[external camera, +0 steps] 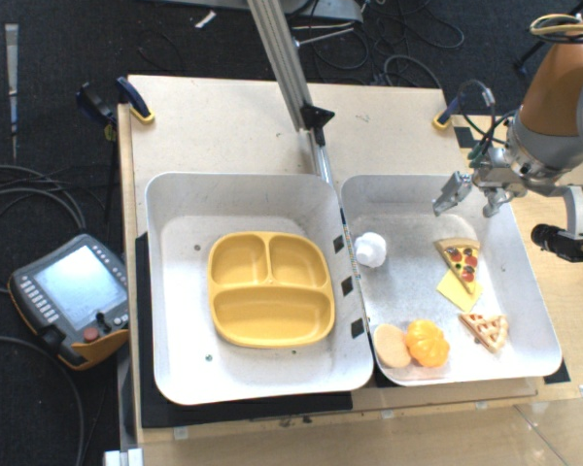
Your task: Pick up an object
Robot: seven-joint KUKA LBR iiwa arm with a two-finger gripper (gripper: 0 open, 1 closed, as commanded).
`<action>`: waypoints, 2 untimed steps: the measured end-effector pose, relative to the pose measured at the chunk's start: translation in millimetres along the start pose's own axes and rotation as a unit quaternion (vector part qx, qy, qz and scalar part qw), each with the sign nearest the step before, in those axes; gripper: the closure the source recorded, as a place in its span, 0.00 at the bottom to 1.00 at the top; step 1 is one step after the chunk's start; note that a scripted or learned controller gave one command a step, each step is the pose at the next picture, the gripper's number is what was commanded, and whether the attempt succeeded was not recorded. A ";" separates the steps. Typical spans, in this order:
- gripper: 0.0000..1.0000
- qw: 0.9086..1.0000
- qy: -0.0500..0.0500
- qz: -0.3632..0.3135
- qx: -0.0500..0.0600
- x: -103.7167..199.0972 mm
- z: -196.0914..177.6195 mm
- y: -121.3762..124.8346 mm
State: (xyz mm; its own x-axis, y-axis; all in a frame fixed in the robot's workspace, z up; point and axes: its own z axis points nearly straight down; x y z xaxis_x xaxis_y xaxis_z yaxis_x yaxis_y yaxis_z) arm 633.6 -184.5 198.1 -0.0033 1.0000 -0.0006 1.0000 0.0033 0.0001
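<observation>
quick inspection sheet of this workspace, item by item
surface: bench bears left bin and right bin
job's things: pizza slice, cheese wedge, waffle piece, orange piece, tan round piece, white object, all in right bin
clutter: yellow divided plate in left bin
grippers: gripper over right bin's far edge, holding nothing
cables: black cables on floor
surroundings: teach pendant left of bench; clamps at far corners

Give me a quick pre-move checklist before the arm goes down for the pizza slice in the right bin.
1. End effector above the right white bin, near its far edge: ok.
2. End effector fingers spread, nothing between them: ok.
3. Toy pizza slice in plain view: ok.
4. Pizza slice clear of neighbours: not ok, it lies against the yellow cheese wedge.
5. End effector directly over the pizza slice: not ok, it sits farther back.
6. Small white knob-shaped object out of the path: ok.
</observation>
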 end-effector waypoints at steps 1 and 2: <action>0.00 1.000 0.000 0.000 0.000 -0.1 0.0 0.0; 0.00 1.000 0.001 0.000 0.003 9.5 59.3 -0.2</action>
State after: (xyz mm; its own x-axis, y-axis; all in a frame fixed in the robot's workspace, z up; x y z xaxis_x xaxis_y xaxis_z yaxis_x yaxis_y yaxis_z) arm 633.3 -175.0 138.7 -0.0031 1.0000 0.0009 1.0000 0.0032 -0.0054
